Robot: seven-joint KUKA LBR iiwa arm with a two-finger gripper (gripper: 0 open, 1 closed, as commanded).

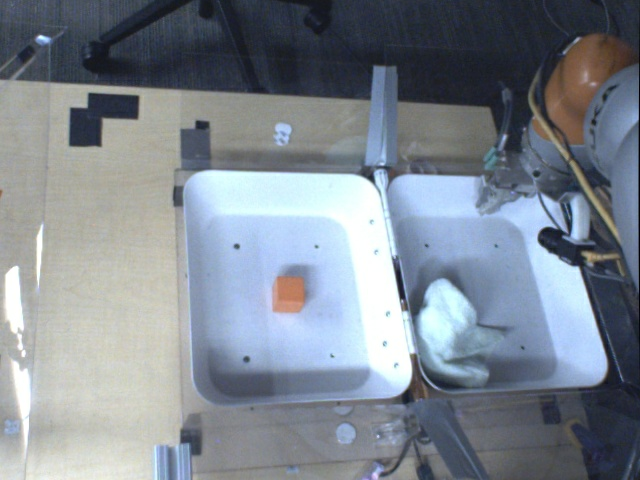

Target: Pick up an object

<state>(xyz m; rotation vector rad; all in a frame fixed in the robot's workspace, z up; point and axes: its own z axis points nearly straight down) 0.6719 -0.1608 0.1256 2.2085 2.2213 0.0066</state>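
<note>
Pale wooden bench point(100, 298) carries two white bins. An orange cube point(289, 294) sits in the left bin point(215, 268); a crumpled white cloth point(452, 333) lies in the right bin point(560, 338). Above its far edge hangs the gripper point(497, 193), grasp unclear from here.

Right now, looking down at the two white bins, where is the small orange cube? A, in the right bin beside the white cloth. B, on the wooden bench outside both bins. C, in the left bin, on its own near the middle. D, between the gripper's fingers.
C. The orange cube sits alone near the middle of the left bin, while the crumpled white cloth lies in the right bin.
</note>
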